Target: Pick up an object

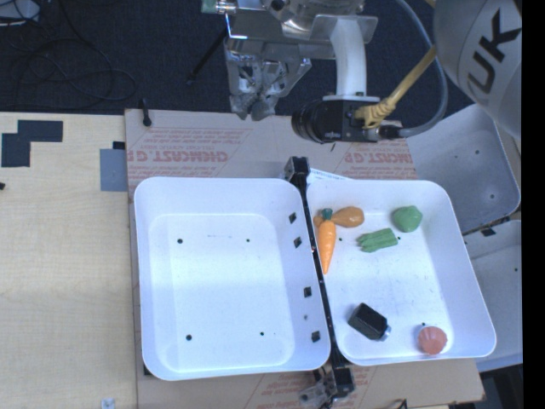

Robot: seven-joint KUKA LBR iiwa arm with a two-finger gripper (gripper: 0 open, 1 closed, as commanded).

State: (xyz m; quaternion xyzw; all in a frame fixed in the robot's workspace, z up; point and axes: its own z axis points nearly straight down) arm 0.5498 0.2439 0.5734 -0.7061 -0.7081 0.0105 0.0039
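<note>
Camera view: gripper (258, 100) hangs high beyond the bins; whether it is open, I cannot tell. In the right bin (460, 254), carrot (326, 244) lies lengthwise along the divider, beside orange piece (348, 217), green bean (377, 240), black block (369, 321).

Two white bins (217, 196) — six items: two orange (326, 244), two green (407, 218), one black (369, 321), one pink (432, 340).

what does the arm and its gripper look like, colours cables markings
The arm is pale grey with large dark lettering. The gripper is bare grey metal under a silver housing, beside a white cylinder with a black end. A yellow cable runs in.
</note>
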